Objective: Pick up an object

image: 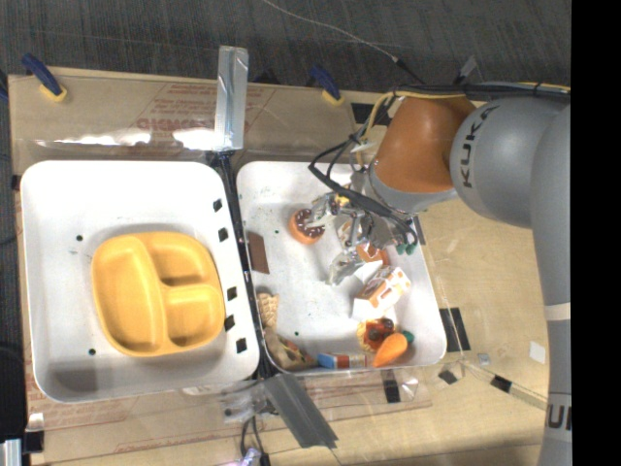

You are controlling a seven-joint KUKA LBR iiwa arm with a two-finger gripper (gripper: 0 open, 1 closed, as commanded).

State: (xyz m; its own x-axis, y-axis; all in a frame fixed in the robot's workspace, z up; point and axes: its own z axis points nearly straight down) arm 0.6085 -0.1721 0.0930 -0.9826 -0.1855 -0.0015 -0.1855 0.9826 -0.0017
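My gripper (347, 250) hangs low over the middle of the right bin (281, 187), under the orange wrist band. A small orange-red piece (371, 252) lies right beside it on its right, touching or nearly so. A chocolate-frosted donut (309, 223) sits just left of the gripper. A white and orange box (381, 289) lies just below it. Nothing is clearly seen held.
An orange carrot (389, 349) and a mixed toy (370, 332) crowd the right bin's lower right corner. A brown block (257, 253), a beige waffle piece (268, 309) and a blue-red item (333, 361) lie along its left and bottom walls. A yellow divided tray (155, 289) sits in the left bin (58, 192).
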